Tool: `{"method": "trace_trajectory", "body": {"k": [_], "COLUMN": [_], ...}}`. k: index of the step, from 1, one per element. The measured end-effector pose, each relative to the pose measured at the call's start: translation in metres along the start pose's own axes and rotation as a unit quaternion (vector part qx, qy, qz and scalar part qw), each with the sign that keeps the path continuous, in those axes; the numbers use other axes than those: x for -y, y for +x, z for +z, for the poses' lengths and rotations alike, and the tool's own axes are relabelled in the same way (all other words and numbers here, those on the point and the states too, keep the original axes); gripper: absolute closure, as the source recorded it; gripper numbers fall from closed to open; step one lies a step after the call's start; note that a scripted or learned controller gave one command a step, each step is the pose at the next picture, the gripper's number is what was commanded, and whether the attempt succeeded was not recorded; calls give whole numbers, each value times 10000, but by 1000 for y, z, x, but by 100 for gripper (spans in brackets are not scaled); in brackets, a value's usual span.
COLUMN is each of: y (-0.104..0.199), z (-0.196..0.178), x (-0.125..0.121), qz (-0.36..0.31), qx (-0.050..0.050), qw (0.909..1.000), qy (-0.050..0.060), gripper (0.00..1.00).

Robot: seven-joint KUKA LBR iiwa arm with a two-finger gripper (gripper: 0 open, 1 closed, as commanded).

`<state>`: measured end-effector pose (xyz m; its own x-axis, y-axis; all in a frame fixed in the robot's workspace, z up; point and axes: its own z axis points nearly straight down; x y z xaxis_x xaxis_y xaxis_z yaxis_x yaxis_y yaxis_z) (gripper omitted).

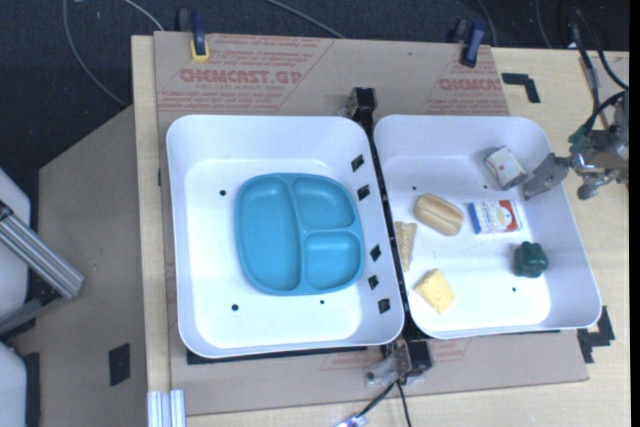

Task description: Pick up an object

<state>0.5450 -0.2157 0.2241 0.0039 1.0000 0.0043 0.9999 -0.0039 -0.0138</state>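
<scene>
Two white bins sat side by side on the tabletop (100, 215). Over the right bin (560, 315), the claw (520, 173) gripped a small grey block (500, 163) near the far wall.

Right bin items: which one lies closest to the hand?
The small grey-white block at the right bin's upper right, right beside the hand; the others lie lower.

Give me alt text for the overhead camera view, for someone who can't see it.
The robot's metal two-finger gripper reaches from the right over the right white bin, which holds a tan bread roll, a yellow cheese wedge, a dark green lump, a small red-and-white packet and a pale cracker. The left white bin holds a blue compartment tray.
</scene>
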Motion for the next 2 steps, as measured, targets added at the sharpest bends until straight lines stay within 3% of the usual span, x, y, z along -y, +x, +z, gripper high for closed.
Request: {"method": "trace_trajectory", "body": {"k": [1, 2], "y": [1, 6], "z": [-7, 37], "x": [-3, -7], "qz": [-21, -24], "qx": [18, 9], "qw": [10000, 10000], "qy": [-67, -45], "gripper": [0, 0]}}
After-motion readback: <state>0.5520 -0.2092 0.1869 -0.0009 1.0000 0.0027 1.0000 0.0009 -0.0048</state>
